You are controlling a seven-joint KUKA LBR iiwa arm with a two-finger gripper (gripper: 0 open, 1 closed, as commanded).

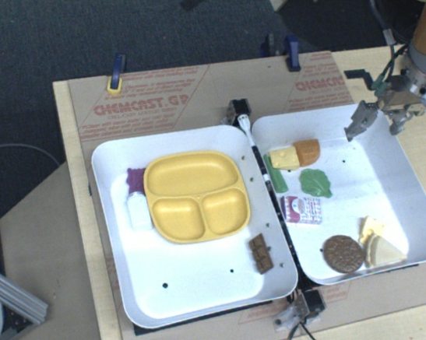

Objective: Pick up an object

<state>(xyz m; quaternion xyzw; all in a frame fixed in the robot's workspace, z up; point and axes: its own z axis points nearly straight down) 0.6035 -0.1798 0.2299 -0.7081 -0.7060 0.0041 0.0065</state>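
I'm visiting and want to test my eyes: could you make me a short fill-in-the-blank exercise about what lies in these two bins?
1. The yellow tray has ___ compartments.
2. The brown cookie lies in the ___ bin.
3. The gripper hovers over the ___ bin.

Missing words: three; right; right

The brown paper sheet (186, 90) covering the tabletop (67, 249) carries red printed lettering. Behind the left bin (117, 218) it reads "CHEMCAST G P" in large letters, with a finer line of red print above it too small to make out. Behind the right bin (411, 177) the same red print repeats, partly cut off, and cannot be read in full. Inside the right bin lies a small packet (302, 210) with pink and white markings; its print is too small and blurred to read.
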